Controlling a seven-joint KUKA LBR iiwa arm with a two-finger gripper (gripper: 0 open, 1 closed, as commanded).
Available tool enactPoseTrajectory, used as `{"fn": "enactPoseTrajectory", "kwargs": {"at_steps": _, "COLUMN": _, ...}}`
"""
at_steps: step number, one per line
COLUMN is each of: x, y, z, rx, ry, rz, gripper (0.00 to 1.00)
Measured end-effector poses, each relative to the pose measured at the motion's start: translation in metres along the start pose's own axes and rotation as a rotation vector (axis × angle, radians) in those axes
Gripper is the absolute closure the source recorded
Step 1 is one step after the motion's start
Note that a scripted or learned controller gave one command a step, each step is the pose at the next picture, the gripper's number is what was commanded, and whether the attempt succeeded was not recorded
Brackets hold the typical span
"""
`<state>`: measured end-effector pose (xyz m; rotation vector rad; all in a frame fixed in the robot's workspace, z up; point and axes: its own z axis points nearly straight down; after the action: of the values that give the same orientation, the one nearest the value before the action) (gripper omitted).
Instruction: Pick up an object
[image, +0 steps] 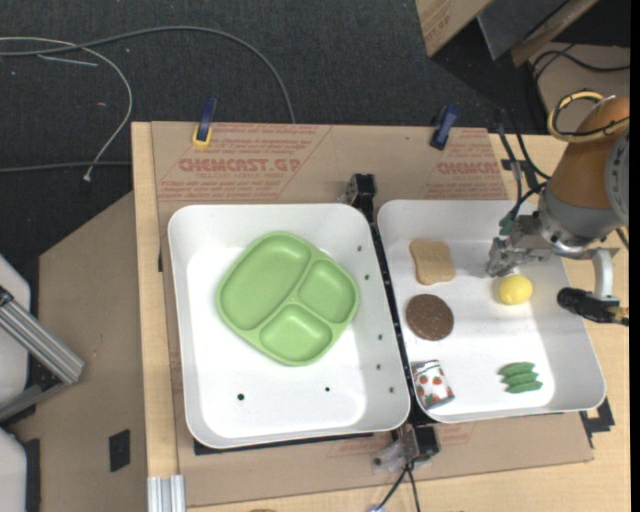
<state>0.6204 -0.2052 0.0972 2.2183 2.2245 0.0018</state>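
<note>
The right bin (570, 330) holds a yellow lemon (515, 290), a tan slice of bread (432, 261), a brown round cookie (430, 316), a green pea pod (521, 377) and a small red-and-white can (432, 383) at its front left corner. My gripper (506, 259) hangs low over the bin's back right part, just above and left of the lemon. Nothing shows between its fingers.
The left bin (200, 240) holds a green three-compartment plate (289, 297). The arm comes in from the right over the right bin's back corner. Blue clamps (206, 118) pin the cardboard at the bench's back edge, and a black bracket (361, 188) sits between the bins.
</note>
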Motion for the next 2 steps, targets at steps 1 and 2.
{"fn": "enactPoseTrajectory", "kwargs": {"at_steps": 1, "x": 0.001, "y": 0.009, "z": -0.063, "rx": -0.007, "ry": -0.003, "rz": 0.001, "gripper": 1.0}}
{"fn": "enactPoseTrajectory", "kwargs": {"at_steps": 2, "x": 0.008, "y": 0.016, "z": -0.112, "rx": -0.007, "ry": -0.003, "rz": 0.001, "gripper": 1.0}}
